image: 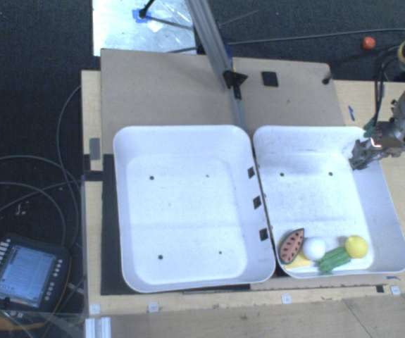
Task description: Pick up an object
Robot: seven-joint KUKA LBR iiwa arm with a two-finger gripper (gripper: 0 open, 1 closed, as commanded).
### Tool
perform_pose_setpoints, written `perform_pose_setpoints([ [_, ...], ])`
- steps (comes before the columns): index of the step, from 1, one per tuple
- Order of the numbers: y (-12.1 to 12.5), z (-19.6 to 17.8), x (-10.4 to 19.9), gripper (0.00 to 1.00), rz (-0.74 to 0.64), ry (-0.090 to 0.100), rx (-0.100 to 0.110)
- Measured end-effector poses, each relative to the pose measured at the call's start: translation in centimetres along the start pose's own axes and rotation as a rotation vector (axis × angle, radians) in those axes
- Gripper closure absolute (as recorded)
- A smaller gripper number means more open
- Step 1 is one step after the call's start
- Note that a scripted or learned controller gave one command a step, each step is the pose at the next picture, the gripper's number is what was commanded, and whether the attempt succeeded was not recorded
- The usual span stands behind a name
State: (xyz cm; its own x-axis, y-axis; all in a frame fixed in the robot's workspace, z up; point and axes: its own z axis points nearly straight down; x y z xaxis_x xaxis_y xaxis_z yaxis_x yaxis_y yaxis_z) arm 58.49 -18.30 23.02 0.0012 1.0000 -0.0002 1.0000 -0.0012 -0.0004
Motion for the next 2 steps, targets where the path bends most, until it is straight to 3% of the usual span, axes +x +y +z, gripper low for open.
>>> perform_pose_setpoints([
  [1, 0.1, -1.1, 0.0, 1.0, -0.002, -0.001, -0.003],
  [2, 4.1, -1.2, 1.3, 1.0, -0.003, 0.0, -0.002],
])
